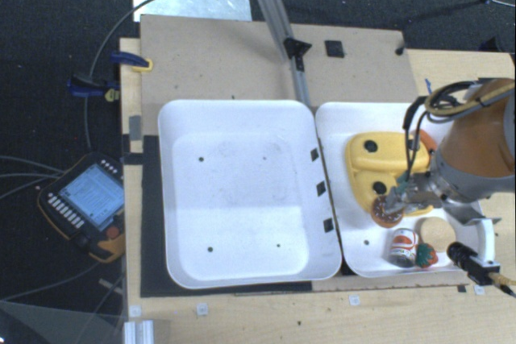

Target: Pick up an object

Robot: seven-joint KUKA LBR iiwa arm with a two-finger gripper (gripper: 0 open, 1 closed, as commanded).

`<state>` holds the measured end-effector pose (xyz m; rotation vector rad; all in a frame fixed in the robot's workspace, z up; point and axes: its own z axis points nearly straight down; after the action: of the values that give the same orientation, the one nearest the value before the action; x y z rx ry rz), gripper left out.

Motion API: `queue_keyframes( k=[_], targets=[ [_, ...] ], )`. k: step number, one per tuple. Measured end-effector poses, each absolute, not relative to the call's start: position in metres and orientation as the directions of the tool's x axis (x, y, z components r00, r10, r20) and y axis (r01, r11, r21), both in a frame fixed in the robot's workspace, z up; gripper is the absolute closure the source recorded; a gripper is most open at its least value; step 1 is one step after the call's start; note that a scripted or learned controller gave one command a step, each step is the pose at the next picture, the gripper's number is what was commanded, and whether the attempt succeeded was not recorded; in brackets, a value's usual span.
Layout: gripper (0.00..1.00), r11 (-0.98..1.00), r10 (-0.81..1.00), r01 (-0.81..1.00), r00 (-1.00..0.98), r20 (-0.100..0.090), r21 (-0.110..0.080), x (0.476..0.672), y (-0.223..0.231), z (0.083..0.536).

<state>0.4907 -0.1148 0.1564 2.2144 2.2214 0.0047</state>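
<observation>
Nothing looks lifted yet: the claw [395, 201] hangs low in the right bin [343, 197] over a small brown thing [385, 211] beside the yellow block [376, 161], a can [402, 246] nearer, the grasp still to come.

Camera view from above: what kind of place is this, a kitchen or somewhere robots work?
Probably a robot lab or test bench, not a kitchen. A grey and orange robot arm reaches over two white bins on a cardboard-topped bench, and a handheld control pendant with cables lies on the dark floor.
</observation>
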Motion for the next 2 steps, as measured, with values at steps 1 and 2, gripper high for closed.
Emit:
queue_keyframes(
  k=[1, 2],
  targets=[
    [1.0, 0.004, 1.0, 1.0, -0.004, -0.002, 0.008, 0.494, -0.126, 0.212],
    [1.0, 0.005, 1.0, 1.0, -0.005, -0.002, 0.007, 0.496, -0.126, 0.255]
  ],
)
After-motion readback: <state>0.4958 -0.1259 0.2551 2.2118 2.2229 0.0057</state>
